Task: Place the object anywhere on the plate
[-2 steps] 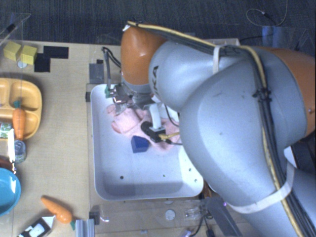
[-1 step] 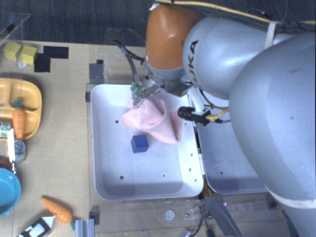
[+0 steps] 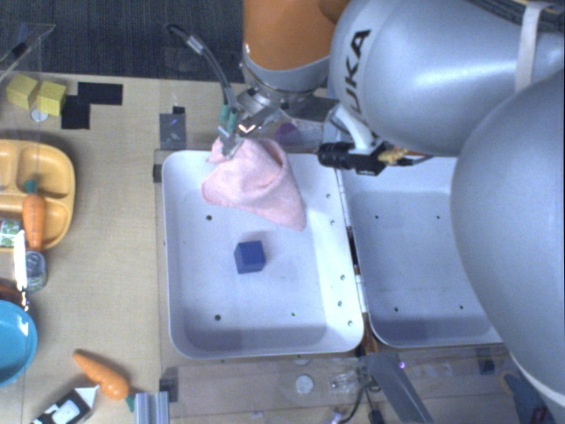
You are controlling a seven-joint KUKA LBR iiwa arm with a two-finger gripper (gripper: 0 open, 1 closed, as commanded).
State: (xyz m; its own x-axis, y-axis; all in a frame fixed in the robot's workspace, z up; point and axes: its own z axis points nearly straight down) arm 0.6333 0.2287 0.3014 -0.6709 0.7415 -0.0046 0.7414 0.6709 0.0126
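We see the gripper (image 3: pixel 237 129) over the far edge of the left bin (image 3: pixel 190 325), fingers pinched shut on the top corner of a pink cloth (image 3: pixel 256 184). Cloth hangs/drapes from that grip, narrow at the top-left, widening toward the lower right; long axis runs diagonally w/ the loose end pointing to the bin's right wall. A blue cube (image 3: pixel 250 256) sits on the bin floor, just below the cloth, apart from it.
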